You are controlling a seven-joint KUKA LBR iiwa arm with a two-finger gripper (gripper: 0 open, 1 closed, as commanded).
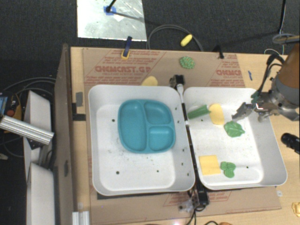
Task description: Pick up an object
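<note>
We judge the pick barely begun: the gripper (pixel 243 111) hovers over the right bin (pixel 267 144) just above a green leaf (pixel 234 129) — fingers spread, pinching nothing — so the grasp remains.

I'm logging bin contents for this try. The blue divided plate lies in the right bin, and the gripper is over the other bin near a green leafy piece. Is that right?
Not quite. The camera view shows the blue divided plate in the left bin, not the right. The rest stands: the gripper is over the other bin, close to the green leafy piece.
</note>
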